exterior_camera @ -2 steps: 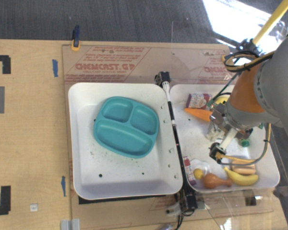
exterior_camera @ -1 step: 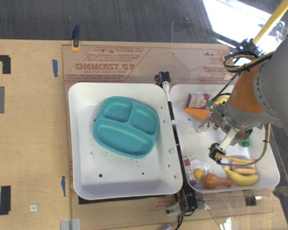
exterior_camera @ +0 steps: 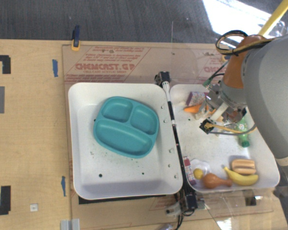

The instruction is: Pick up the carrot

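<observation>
- A teal divided plate (exterior_camera: 126,126) lies in the left bin (exterior_camera: 81,143).
- The carrot (exterior_camera: 192,109) lies near the upper left of the right bin (exterior_camera: 269,150), just beside a purple packet (exterior_camera: 196,98).
- The gripper (exterior_camera: 216,115) hangs just right of the carrot; whether it touches, or how it is set, I cannot tell.
- A banana (exterior_camera: 241,177) and hot dog (exterior_camera: 243,166) sit low right.

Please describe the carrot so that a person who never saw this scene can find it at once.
Look in the right white bin, at its far end near the gripper. The carrot lies beside a purple packet. It is the small orange piece, unlike the yellow banana at the near end.
</observation>
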Controlling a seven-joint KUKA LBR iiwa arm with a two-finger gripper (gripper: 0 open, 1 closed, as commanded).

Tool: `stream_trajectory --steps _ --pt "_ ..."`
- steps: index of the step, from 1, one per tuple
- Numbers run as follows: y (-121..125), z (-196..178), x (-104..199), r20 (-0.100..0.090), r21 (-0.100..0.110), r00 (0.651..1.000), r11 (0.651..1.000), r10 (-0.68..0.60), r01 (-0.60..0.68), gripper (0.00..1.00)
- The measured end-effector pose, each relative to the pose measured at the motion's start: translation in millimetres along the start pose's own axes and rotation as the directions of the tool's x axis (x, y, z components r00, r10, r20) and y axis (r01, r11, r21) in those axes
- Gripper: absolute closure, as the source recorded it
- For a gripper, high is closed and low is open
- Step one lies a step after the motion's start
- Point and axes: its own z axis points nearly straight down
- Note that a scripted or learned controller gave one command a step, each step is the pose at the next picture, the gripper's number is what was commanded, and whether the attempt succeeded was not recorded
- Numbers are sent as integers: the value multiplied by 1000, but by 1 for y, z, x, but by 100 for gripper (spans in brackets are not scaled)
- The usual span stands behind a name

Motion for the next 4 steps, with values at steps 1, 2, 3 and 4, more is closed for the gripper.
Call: stream_trajectory --steps 1,2,3,4 --pt "-15 1 -10 -47 -24 931 931 363 -365 0" --pt "17 3 -78 -28 -41 995 994 -100 99 0" --pt "35 0 -9 -31 -45 999 998 -40 38 0" --pt "-15 1 -2 -38 -35 992 992 122 -124 0"
